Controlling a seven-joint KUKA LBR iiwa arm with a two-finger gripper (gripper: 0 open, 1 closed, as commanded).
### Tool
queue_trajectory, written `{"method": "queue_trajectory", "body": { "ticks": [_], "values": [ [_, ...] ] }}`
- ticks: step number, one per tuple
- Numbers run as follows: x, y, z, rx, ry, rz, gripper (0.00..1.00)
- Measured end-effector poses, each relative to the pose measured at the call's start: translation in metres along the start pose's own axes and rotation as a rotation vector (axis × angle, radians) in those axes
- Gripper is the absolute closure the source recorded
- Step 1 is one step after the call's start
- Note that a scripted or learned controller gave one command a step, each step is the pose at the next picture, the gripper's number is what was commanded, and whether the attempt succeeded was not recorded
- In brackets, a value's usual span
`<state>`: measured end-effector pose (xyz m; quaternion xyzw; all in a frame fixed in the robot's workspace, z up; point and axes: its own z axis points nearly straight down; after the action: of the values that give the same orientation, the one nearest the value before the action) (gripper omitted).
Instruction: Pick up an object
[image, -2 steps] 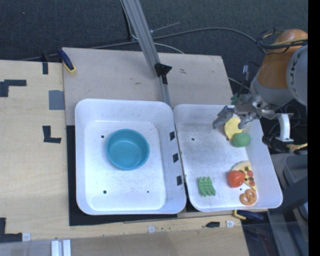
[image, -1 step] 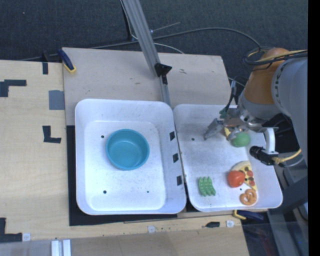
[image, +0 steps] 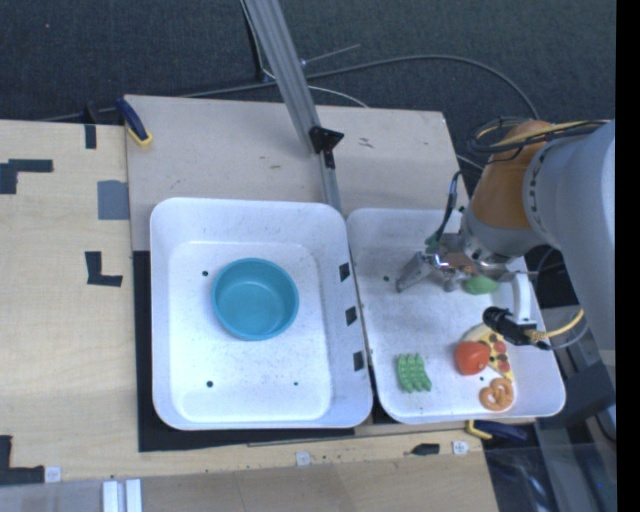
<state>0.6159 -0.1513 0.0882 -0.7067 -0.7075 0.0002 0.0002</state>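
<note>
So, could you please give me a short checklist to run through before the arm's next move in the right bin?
1. Pincer is over the right white bin: ok.
2. Something is already held between the fingers: cannot tell.
3. Targets are in reach in that bin, namely the ridged green block, the round red tomato-like toy and the orange pretzel-shaped piece: ok.
4. Small green object beside the wrist is free to grasp: cannot tell, partly hidden.
5. Round blue bowl sits in the left white bin, out of the arm's path: ok.
</note>
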Motion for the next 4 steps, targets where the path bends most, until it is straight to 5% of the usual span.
{"method": "queue_trajectory", "body": {
  "ticks": [1,4],
  "values": [
    [-0.001,0.001,-0.012,-0.003,-0.002,0.000,1.00],
    [0.002,0.007,-0.156,-0.004,-0.001,0.000,1.00]
  ]
}}
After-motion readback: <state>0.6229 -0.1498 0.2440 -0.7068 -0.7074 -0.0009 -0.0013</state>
